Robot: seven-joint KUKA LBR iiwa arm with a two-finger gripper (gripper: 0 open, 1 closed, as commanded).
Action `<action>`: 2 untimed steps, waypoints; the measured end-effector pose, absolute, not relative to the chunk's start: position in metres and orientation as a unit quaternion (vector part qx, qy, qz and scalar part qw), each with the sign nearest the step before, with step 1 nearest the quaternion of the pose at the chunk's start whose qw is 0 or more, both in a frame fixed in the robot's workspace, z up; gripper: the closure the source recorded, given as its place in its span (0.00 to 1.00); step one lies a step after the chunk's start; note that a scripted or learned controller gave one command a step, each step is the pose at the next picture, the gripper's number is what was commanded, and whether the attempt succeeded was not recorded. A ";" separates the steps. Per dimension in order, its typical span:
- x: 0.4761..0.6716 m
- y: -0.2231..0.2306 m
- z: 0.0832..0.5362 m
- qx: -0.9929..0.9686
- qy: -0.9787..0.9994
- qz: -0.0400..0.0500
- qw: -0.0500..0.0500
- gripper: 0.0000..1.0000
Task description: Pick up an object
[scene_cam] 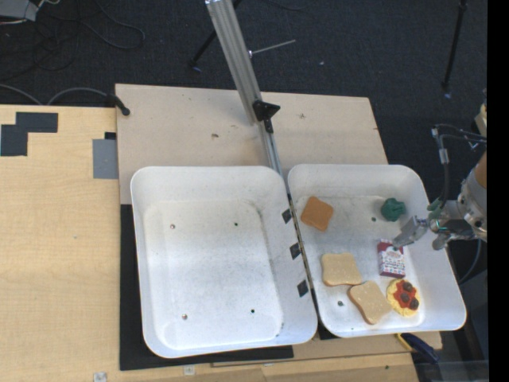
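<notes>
The setting was a robotics laboratory or test cell. Two shallow white plastic bins (pixel 151 213) sat side by side on a pale plywood bench (pixel 318 126), parted by a slanted ribbed aluminium rail (pixel 237 54) with black clips. Dark carpet (pixel 358 38) beyond the bench's far edge carried loose black cables (pixel 111 14) and a thin black stand (pixel 455 38). A grey robot arm (pixel 469 213) entered at the right edge.

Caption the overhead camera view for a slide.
Gripper poised over right bin holding toy foods, beside the left bin.
</notes>
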State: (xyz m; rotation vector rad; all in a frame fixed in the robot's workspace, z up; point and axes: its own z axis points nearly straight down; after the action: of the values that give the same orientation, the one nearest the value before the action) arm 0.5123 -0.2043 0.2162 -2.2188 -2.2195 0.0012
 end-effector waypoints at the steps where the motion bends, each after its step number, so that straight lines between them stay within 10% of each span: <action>1: 0.512 -0.205 0.216 -0.708 -0.706 0.000 0.001 0.00; 2: 0.519 -0.211 0.164 -0.707 -0.707 0.002 0.003 0.00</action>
State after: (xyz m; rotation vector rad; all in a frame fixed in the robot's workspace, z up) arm 0.5188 -0.2111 0.1638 -2.2169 -2.2168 0.0049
